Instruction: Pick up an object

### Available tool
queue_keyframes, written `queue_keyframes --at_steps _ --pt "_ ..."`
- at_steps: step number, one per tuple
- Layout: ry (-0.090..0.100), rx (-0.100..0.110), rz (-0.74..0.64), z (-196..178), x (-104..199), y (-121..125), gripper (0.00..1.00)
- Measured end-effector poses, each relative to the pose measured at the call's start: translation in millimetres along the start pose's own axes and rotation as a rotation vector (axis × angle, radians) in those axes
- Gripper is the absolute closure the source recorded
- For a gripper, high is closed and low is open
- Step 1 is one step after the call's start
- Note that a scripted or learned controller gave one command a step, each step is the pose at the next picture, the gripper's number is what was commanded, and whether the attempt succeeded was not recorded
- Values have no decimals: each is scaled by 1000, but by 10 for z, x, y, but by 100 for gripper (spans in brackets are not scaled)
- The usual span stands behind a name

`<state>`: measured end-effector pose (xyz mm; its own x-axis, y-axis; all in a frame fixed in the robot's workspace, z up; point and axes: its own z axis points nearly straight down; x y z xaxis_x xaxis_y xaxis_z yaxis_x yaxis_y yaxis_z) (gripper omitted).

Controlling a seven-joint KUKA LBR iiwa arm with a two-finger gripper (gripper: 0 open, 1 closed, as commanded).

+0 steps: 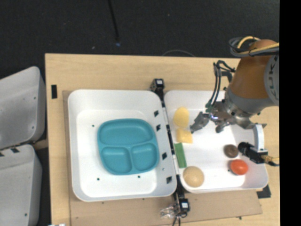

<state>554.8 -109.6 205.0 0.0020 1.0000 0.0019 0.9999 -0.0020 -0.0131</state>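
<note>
In the right bin [214, 185] lie a yellow lemon-like piece [181, 116], a yellow wedge [184, 136], a green strip [179, 154], a beige round bun [193, 176], a small brown ball [230, 150] and a red tomato-like ball [239, 167]. My gripper [208, 123] hangs over the upper middle of this bin, just right of the yellow pieces. Its fingers are spread apart with nothing between them.
The left bin [80, 182] holds a teal divided plate [127, 145]. Black clips run along the wall between the bins. The orange-banded arm [251, 81] covers the right bin's upper right corner. A black cable trails near the bin's right wall.
</note>
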Motion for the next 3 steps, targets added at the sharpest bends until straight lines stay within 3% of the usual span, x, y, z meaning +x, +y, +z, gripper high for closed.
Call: queue_keyframes --at_steps 1,3 --pt "-2 -14 -3 -71 1 29 0" --pt "-5 -14 4 966 -83 221 0"
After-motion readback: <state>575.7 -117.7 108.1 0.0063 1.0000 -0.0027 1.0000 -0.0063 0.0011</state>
